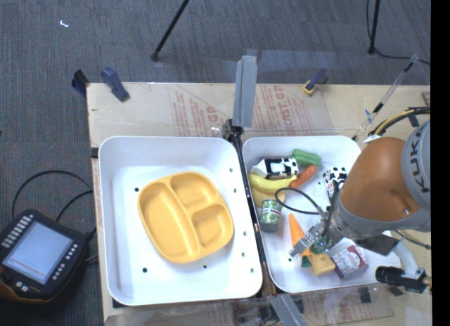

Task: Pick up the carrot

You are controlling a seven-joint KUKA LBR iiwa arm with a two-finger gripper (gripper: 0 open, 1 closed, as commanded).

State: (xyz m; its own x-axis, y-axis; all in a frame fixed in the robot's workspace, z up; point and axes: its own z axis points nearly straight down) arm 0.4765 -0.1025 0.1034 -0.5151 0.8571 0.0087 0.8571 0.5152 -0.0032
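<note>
Down in the right bin [346, 145], the metal gripper [306, 246], jaw state unclear, hovers beside the tapered orange carrot [296, 228].

Grey arm [420, 150], orange band [378, 184], black cable [299, 201].

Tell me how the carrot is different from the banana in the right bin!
The carrot is orange, and the banana is yellow. The carrot is straight and tapers to a point, while the banana is curved. The carrot lies right beside the gripper, and the banana lies farther away, toward the bin's back left. Both lie flat in the same right bin.
</note>
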